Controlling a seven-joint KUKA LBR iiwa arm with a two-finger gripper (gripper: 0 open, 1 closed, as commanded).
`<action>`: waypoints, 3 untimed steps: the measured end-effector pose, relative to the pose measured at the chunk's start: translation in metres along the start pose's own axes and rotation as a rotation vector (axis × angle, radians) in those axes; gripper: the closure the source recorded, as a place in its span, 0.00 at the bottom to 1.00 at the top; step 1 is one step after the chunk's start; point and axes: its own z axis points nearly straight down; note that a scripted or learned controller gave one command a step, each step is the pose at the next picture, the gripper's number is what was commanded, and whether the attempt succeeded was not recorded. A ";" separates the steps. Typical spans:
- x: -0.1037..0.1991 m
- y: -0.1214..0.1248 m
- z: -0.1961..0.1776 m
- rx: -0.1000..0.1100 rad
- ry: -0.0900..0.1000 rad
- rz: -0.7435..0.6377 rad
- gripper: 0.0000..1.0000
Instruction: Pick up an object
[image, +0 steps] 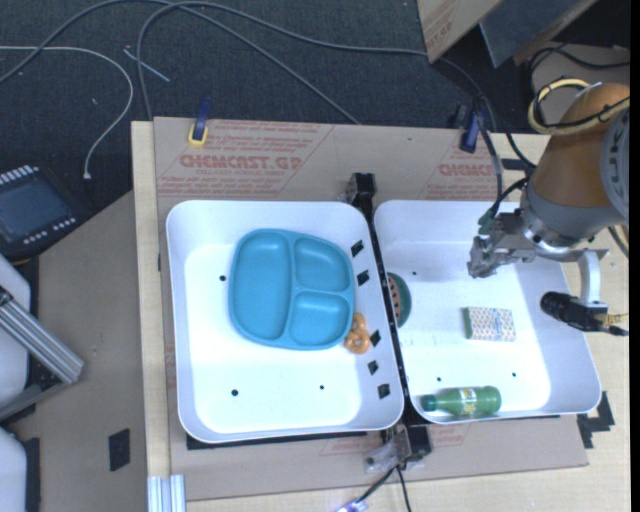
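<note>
— Two white bins sat side by side on the bench, the left bin (195, 330) and the right bin (560, 385). What lay in each?

— A blue divided plate (290, 288) rested in the left bin, with a small orange-brown object (357, 335) touching its lower right edge. In the right bin lay a small patterned packet (489, 323) near the middle, a green bottle (461, 402) on its side along the near wall, and a round dark object (399, 299) against the divider between the bins.

— And the arm?

— The arm (578, 165) reached in from the right, its gripper (492, 252) hanging over the upper part of the right bin, above the packet and apart from it.

— Was the gripper holding anything?

— Nothing was seen between its fingers. Whether the fingers stood open or closed could not be told from above.

— Anything else on the bench?

— A blue clamp (200, 125) and another blue clamp (470, 128) gripped the cardboard sheet (270, 160) at the far edge.
</note>
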 end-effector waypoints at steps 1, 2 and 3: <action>-0.004 0.000 -0.045 0.001 0.000 0.001 1.00; -0.004 -0.006 -0.092 0.002 0.000 0.000 1.00; -0.004 -0.004 -0.140 0.002 0.000 0.000 1.00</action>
